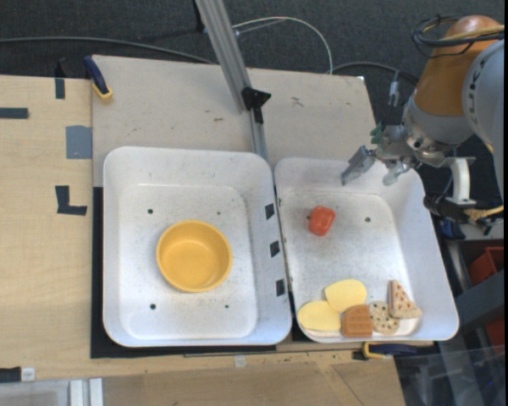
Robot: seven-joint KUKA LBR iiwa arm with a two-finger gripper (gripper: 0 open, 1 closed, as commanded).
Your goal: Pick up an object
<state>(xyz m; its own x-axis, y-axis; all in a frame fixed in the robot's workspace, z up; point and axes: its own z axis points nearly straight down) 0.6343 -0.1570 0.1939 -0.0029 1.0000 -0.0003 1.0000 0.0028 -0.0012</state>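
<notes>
The left bin [118, 227] held a yellow bowl [194, 255], upright, a little to the near side of the bin's middle and apart from every wall. In the right bin [411, 227] a small red object [322, 220] lay alone on the open floor toward the far left, while a huddle of pieces sat against the near wall: two pale yellow discs [334, 304] overlapping, a brown block [356, 320] touching them, a speckled round piece [379, 315] and a wedge-shaped piece [400, 300] at the right end. The gripper [374, 167] hung over the far right edge of that bin with its two fingers spread apart and nothing between them. The red object was the nearest thing to it, lying to the gripper's left and nearer in the scene, well clear of the walls and of the huddle; it looked squat, with no marked long axis, so the coming reach probably turned on travel leftward and nearward before any descent. The huddle lay much farther off toward the near wall.
</notes>
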